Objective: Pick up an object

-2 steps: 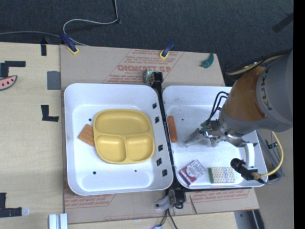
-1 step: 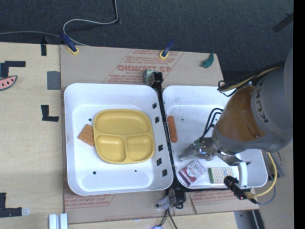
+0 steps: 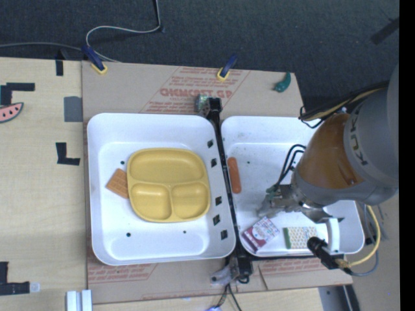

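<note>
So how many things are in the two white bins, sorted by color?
Yellow: 1, the divided tray
Tan: 1, the flat piece poking out from under the tray
Orange: 1, the stick
Red and white: 1, the packet
Green speckled: 1, the card
Total: 5

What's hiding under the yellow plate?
A flat brown cracker-like thing pokes out from under the yellow plate at its left edge. The plate covers the rest of it, and the bin floor beneath.

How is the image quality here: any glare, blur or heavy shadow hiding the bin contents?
Camera view: lighting is even and soft, with only faint shadow under the yellow tray. The white bins are bright without washing out. Focus is slightly soft overall; print on the small packet is unreadable. The arm hides part of the right bin.
</note>
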`<state>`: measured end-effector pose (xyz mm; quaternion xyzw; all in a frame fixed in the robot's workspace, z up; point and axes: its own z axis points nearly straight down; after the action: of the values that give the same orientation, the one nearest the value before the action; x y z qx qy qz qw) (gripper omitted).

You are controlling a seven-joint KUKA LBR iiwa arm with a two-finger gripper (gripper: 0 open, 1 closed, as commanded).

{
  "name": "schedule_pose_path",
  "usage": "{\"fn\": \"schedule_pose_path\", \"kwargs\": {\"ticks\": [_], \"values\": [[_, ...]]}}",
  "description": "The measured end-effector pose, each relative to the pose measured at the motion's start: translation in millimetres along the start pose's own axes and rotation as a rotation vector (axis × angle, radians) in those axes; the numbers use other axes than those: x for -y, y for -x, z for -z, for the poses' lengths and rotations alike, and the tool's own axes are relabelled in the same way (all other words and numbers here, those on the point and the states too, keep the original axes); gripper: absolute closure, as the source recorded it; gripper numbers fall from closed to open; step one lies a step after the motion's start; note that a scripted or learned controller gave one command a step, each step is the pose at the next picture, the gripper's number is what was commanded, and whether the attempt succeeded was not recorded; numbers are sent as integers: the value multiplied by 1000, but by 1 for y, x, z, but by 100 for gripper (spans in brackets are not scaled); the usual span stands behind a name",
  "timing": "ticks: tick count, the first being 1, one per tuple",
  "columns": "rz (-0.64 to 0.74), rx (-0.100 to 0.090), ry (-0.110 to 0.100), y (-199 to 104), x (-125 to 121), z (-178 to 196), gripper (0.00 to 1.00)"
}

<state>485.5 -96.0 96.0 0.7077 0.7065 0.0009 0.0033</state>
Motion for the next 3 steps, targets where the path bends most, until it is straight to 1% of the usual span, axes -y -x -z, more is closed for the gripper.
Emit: {"fn": "schedule_pose_path", "kwargs": {"ticks": [3], "values": [[1,-4,-5,-2,0,27,100]]}}
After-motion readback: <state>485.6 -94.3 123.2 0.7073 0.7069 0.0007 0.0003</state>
